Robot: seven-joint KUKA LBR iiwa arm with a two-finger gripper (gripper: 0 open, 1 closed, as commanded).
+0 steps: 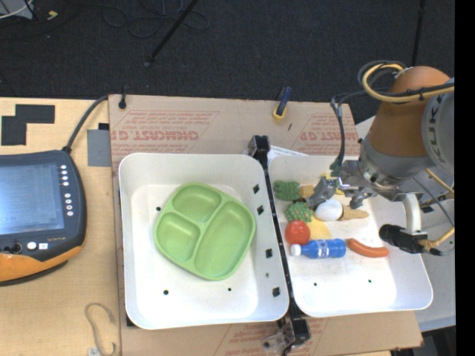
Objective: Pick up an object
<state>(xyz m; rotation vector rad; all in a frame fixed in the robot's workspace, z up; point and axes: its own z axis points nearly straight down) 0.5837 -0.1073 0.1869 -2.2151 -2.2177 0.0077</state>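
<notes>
The right bin holds several small toys. A white egg-shaped ball lies near its middle, with a yellow piece under it. A red tomato and a blue bottle lie in front, and an orange sausage lies to the right. Two green leafy pieces sit toward the bin's left wall. My gripper hangs just above and behind the white ball, open, its fingers spread to either side with nothing between them.
The left bin holds a green divided plate. A tablet-like pendant lies on the bench at far left. A blue and yellow clamp sits at the cardboard's back edge. Black cable ends hang by the arm.
</notes>
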